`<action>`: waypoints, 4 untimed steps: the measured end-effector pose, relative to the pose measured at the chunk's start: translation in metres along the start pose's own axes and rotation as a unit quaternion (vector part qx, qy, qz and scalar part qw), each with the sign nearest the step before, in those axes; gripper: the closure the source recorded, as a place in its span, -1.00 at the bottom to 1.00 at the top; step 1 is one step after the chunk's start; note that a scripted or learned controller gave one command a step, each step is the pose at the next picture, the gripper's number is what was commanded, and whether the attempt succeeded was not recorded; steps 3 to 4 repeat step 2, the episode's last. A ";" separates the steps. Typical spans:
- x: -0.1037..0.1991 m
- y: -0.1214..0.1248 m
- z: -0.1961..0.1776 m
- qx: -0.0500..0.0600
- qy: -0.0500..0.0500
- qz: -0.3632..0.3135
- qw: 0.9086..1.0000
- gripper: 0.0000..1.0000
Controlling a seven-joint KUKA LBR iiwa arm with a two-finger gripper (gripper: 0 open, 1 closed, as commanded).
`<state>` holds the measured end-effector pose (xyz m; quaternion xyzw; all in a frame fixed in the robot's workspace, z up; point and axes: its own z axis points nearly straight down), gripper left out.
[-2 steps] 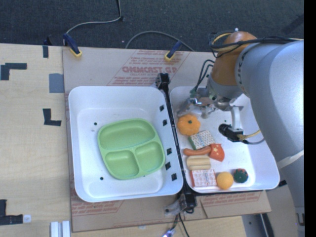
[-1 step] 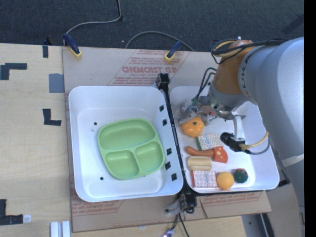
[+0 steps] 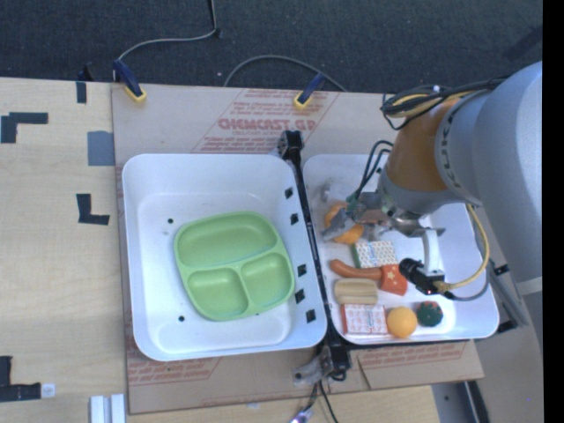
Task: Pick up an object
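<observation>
- In the right bin [image 3: 458,227] lies a cluster of small toy foods, any of which could be picked: an orange piece [image 3: 347,233] near the bin's left wall, a patterned green-and-white block [image 3: 375,254] just below it, and a red-orange sausage shape [image 3: 353,270] beside that
- Lower down sit a tan bun-like piece [image 3: 355,291], a red block [image 3: 393,279], a patterned white-and-red packet [image 3: 364,319], an orange ball [image 3: 402,322] and a dark green round item [image 3: 429,314], all close together along the bin's near side
- The gripper [image 3: 357,214] is low over the upper left of this bin, right by the orange piece; I cannot tell whether it is clenched, released or grasping anything, since the wrist hides it
- The grey arm [image 3: 493,148] with its orange band [image 3: 419,152] reaches in from the right over the bin
- The left bin [image 3: 145,236] holds a green divided plate [image 3: 233,265], tilted slightly
- Both bins rest on a cardboard sheet [image 3: 256,122] clipped to the wooden bench [image 3: 53,254]
</observation>
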<state>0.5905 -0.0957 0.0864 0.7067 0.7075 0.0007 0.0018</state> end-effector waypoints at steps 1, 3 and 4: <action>-0.003 0.032 0.001 0.000 0.000 0.000 1.000 -1.00; -0.002 0.032 -0.008 0.001 0.000 0.000 1.000 1.00; -0.002 0.032 -0.008 0.001 0.000 0.000 1.000 1.00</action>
